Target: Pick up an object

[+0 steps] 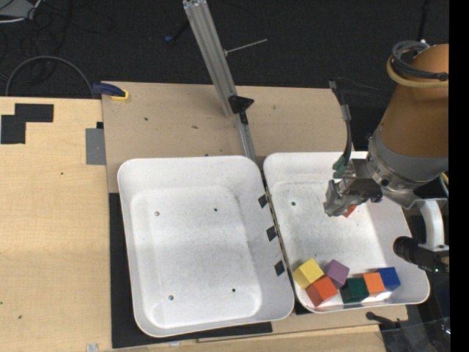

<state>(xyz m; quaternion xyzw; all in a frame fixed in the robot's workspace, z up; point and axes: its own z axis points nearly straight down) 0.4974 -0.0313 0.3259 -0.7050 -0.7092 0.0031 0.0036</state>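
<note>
My gripper [341,202] hangs over the middle of the right bin [308,174], on the grey and orange arm that comes in from the right. A small red patch [350,210] peeks out at the gripper's lower edge; what it is cannot be made out. Several blocks lie clustered in the bin's near right corner: yellow [308,271], purple [337,271], red [321,290], green [355,290], orange [374,282] and blue [389,277]. They sit well below the gripper in the view and apart from it.
The left bin [190,174] lies beside the right one, joined by black clips [270,232]. A slanted aluminium rail [217,57] rises behind the bins. A black cable [346,123] runs down to the wrist.
</note>
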